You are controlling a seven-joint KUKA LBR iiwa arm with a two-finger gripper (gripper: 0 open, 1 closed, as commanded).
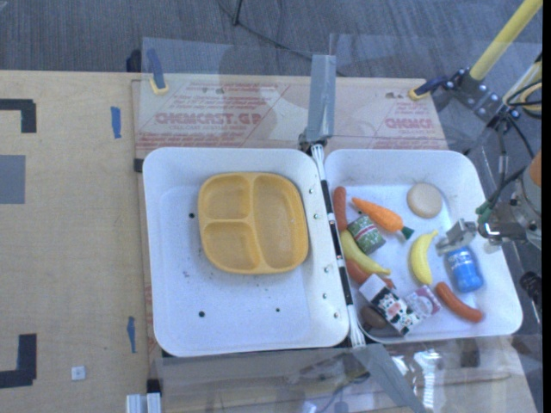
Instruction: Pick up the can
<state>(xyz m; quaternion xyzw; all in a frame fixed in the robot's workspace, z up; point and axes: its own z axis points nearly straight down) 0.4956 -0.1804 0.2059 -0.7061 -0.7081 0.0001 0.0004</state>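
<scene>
Across the left bin (164, 256), a yellow divided plate (253, 222) lies toward its far edge, slightly right of the middle, with bare white floor around it. Over the shared wall, the right bin (392, 163) is crowded. Along its left edge a red sausage (340, 206) lies lengthwise, with a green-labelled packet (366, 233) just beside it and a carrot (379, 215) angled toward the middle. A banana (360, 256) slants below the packet, and near the bin's front edge sits a black-and-white carton (392, 310) next to a small pink-wrapped item (423, 300). A round tan biscuit (424, 200) rests near the far edge. A second banana (421, 257) curves through the middle. To its right, close to the right edge, the blue can (466, 270) lies on the floor, with another sausage (458, 302) just in front of it. The gripper (456, 235) hangs just above the can's far end; whether it is open or closed cannot be made out, and the can rests on the bin floor.
</scene>
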